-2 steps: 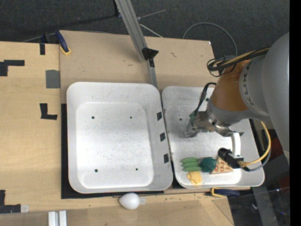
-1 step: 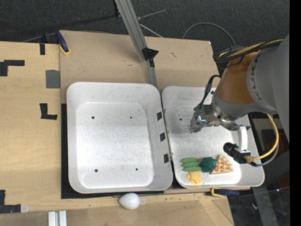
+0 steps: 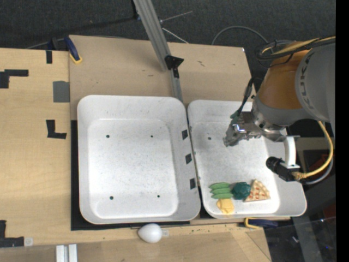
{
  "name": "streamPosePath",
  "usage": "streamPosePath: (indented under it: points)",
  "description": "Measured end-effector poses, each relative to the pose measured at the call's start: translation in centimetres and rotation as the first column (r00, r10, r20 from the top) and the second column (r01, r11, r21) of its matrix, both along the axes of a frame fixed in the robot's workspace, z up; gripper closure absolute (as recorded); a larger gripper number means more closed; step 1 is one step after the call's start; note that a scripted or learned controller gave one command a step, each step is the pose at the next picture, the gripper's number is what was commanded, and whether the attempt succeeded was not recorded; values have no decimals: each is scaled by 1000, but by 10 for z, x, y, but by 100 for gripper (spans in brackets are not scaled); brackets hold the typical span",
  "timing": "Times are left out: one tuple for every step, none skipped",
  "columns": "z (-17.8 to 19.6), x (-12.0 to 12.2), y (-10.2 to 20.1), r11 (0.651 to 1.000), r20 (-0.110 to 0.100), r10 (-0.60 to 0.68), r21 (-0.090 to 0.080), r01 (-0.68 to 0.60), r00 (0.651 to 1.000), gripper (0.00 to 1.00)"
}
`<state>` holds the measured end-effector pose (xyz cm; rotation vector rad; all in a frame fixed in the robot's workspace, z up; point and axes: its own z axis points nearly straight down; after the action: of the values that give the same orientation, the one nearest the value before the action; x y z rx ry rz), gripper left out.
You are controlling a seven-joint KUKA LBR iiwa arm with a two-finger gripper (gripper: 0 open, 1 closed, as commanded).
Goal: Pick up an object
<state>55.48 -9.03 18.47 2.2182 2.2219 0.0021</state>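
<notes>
**A:** Where are you hanging right now?

**B:** I am hovering over the right bin (image 3: 218,121), with my jaws (image 3: 233,137) pointing down toward the far half of its floor. The spot beneath them looks bare.

**A:** Are you carrying anything?

**B:** I am not seeing anything between them. Whether they are standing open or closed, I cannot tell; from above they are showing as one small dark and silver cluster.

**A:** So where are the things you could take?

**B:** They are lying together at the near edge of the same bin, well apart from me: a green pod-like toy (image 3: 220,189), a dark green lump (image 3: 240,189) touching it on the right, a pizza-slice toy (image 3: 257,192) further right, and a yellow piece (image 3: 225,205) just nearer than the pods. A white egg-shaped thing (image 3: 150,233) is sitting on the bench (image 3: 131,64) in front of the left bin (image 3: 87,146), outside both.

**A:** How far along are you judging the job to be?

**B:** I am judging it as barely begun. Nothing is being lifted and nothing is being touched. What is left is nearly all of it: moving toward the near cluster, coming down over one piece, closing on it and raising it. The pieces are crowding each other, so I am expecting a clean grip on just one to be awkward.
</notes>
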Motion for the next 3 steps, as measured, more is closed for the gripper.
streamPosePath:
  points:
    - [45, 4, -6, 1000, 1, -1, 0, 1, 1000, 100]
    - [53, -7, 44, 1000, -4, 5, 3, -5, 1000, 100]
    - [52, -9, 88, 1000, -5, 4, 2, -4, 1000, 100]
